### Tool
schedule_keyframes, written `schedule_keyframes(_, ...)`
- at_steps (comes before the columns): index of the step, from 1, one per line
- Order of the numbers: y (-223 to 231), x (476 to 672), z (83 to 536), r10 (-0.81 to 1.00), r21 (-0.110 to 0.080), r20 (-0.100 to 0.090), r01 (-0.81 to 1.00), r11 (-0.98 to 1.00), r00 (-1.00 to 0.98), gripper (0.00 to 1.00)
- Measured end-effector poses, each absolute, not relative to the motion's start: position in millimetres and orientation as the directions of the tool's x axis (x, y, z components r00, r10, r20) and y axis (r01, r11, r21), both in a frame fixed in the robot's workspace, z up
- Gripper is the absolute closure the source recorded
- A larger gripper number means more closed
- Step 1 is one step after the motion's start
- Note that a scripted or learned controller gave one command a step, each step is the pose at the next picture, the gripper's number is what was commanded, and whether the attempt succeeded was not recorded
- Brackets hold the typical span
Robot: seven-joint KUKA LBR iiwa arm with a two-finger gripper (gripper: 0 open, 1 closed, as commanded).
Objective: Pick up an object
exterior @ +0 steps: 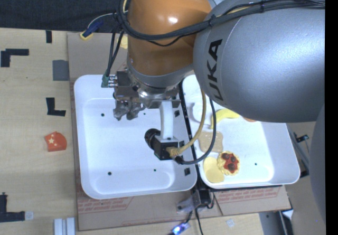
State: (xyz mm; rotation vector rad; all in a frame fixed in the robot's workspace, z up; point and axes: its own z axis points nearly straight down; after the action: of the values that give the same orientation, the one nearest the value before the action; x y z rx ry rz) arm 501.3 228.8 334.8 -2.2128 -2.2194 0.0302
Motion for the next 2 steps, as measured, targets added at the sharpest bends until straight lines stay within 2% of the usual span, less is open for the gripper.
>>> schedule_keyframes(1, 233, 594.4, 379, 1.000, 0.006, 0.000, 1.000, 0.000, 0.000, 1.00)
schedule_keyframes(2, 234, 603.0, 478, 1.000, 0.010, 0.004, 1.000, 0.003, -0.003, 1.00)
